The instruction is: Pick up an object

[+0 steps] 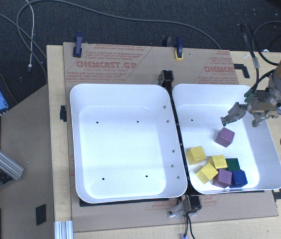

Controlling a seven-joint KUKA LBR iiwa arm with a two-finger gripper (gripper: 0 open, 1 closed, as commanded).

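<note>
My gripper (pixel 240 121) hangs over the upper right part of the right bin (pixel 200 103), and its fingers are spread open with nothing between them. A purple cube (pixel 225 137) sits just below the left fingertip (pixel 226 119) in the image, apart from it and tilted. Along the bin's near side lies a cluster of blocks: a yellow one (pixel 196 154), a second yellow one (pixel 218 161), a third yellow one (pixel 207 172), a purple one (pixel 224 177), a green one (pixel 232 164) and a blue one (pixel 239 178).
The left bin (pixel 125 148) stands beside the right one, the two walls meeting at a black clip (pixel 166 77). Both rest on a cardboard sheet (pixel 110 63) held by blue clamps. Cables run at the upper right.
</note>
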